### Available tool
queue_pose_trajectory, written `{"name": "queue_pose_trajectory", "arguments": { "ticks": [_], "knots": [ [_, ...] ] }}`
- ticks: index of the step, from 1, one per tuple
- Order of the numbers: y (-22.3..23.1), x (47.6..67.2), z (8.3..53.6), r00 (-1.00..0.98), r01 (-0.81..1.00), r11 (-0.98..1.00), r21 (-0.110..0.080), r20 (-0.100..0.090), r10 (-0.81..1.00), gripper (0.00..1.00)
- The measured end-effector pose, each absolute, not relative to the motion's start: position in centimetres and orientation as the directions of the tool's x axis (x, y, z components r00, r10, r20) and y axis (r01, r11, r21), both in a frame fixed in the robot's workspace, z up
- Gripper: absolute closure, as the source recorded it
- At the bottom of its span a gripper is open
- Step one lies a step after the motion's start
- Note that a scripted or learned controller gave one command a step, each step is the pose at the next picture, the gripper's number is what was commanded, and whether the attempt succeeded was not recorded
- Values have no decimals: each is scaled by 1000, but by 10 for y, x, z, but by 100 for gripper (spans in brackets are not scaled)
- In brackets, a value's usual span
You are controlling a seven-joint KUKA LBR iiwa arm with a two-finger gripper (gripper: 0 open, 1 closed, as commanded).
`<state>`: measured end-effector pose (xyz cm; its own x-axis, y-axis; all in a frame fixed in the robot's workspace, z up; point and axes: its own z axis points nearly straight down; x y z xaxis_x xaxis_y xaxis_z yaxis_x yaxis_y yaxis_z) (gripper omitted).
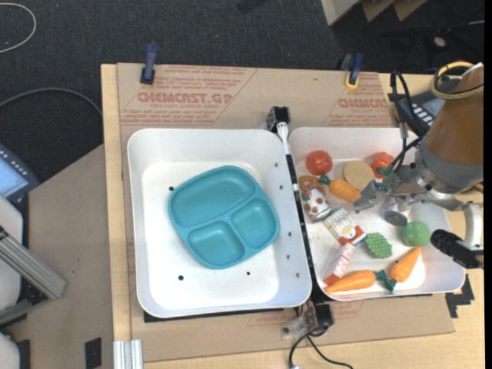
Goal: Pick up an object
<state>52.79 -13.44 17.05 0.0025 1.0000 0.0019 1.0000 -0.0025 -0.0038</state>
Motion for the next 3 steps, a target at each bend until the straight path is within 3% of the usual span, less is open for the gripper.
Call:
{"name": "queue_pose_trajectory", "arguments": {
  "ticks": [1, 2, 3],
  "knots": [
    [-134, 482, 141, 3, 1000, -3, -7, 2, 1000, 0],
    [-62, 480, 187, -7, 1000, 7, 6, 2, 1000, 0],
    [-67, 480, 195, 0, 1000, 0, 5, -2, 1000, 100]
  ]
}}
